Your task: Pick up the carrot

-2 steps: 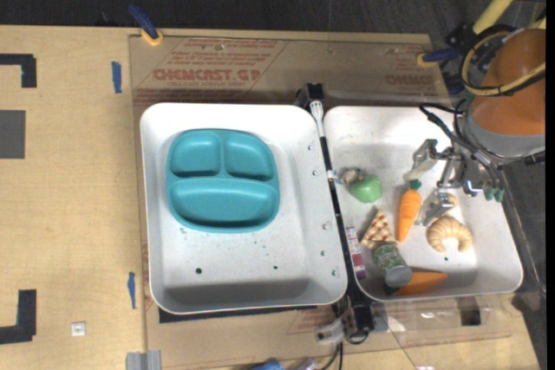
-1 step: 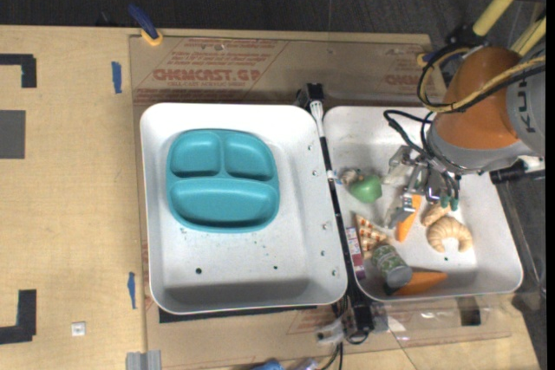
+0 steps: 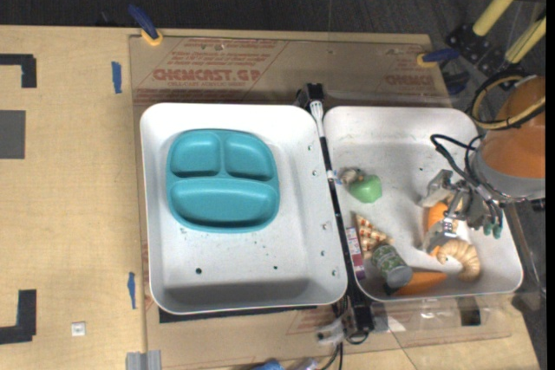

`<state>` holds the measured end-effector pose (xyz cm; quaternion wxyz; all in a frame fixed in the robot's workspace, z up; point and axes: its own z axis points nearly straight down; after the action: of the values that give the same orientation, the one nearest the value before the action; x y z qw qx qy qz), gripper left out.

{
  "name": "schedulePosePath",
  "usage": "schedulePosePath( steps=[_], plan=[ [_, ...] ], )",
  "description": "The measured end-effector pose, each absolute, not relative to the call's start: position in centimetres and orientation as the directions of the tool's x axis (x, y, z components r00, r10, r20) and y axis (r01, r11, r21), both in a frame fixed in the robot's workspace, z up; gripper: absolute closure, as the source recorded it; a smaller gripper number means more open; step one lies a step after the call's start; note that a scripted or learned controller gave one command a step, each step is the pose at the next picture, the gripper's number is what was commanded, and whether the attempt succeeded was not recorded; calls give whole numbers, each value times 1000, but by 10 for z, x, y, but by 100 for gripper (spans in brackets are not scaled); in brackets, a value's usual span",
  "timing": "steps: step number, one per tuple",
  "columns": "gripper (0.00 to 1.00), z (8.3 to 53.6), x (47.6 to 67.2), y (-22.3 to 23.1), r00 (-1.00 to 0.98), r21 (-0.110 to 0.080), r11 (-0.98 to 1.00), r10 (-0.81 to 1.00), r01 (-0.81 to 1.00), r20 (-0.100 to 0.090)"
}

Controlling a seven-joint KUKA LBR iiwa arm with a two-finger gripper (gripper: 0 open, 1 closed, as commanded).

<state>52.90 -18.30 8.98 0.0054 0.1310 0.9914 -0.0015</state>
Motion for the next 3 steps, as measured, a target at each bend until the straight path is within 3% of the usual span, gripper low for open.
schedulePosePath(
  steps=[1, 2, 3],
  plan=[
    [100, 103, 534, -182, -966, -1, 966, 257, 257, -24],
    [0, 102, 533, -181, -966, -1, 967, 256, 257, -22],
    [0, 90, 509, -166, -910, 2, 910, 415, 415, -15]
  ],
)
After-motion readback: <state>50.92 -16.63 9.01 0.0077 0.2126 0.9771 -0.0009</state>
